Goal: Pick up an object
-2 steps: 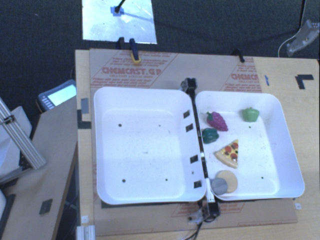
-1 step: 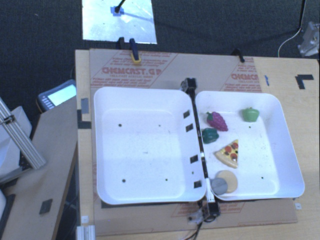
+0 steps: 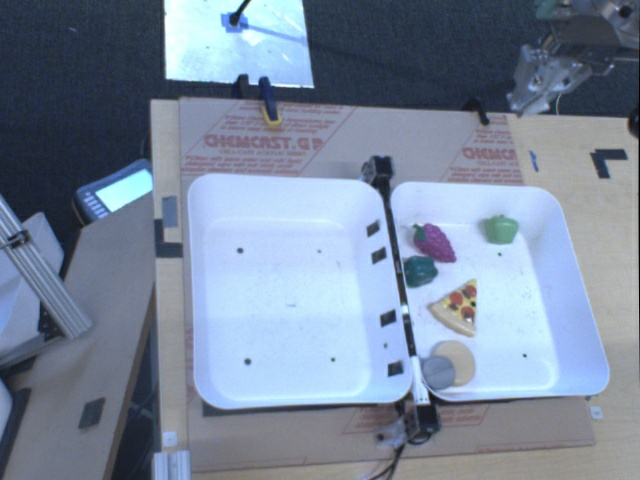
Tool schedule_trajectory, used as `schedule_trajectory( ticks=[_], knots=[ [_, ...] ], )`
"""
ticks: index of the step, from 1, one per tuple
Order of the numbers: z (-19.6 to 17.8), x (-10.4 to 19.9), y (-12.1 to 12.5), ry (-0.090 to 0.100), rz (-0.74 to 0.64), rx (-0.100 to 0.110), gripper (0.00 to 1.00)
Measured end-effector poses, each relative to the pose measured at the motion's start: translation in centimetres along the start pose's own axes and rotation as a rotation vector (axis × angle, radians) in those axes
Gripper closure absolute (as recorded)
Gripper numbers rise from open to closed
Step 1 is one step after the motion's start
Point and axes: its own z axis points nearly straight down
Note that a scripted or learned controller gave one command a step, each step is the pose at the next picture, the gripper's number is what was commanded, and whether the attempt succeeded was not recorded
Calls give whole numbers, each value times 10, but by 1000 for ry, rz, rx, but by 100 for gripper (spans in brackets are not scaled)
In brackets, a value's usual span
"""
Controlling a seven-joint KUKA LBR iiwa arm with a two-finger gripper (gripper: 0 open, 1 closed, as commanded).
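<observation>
Gripper [image 3: 545, 68] seemingly far above pizza slice [image 3: 457, 306]

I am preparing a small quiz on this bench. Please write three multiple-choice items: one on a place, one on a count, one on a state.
1. Where does the pizza slice lie?
A. left bin
B. right bin
C. on the bench

2. How many green toys lie in the right bin?
A. none
B. two
C. five

3. The end effector is:
A. above the bench's far right corner
B. inside the left bin
C. pressing on the grapes

Key: 1 B, it lies right of the divider. 2 B, a light green pepper and a dark green toy. 3 A, it hangs away from both bins.
</observation>
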Motion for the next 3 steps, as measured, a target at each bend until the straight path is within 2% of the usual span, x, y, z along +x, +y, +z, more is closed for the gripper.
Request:
schedule_trajectory(
  ticks=[1, 2, 3],
  knots=[
    [15, 79, -14, -1, 4, 2, 100],
    [-1, 137, 13, -1, 7, -3, 100],
    [1, 203, 45, -1, 7, -2, 100]
  ],
)
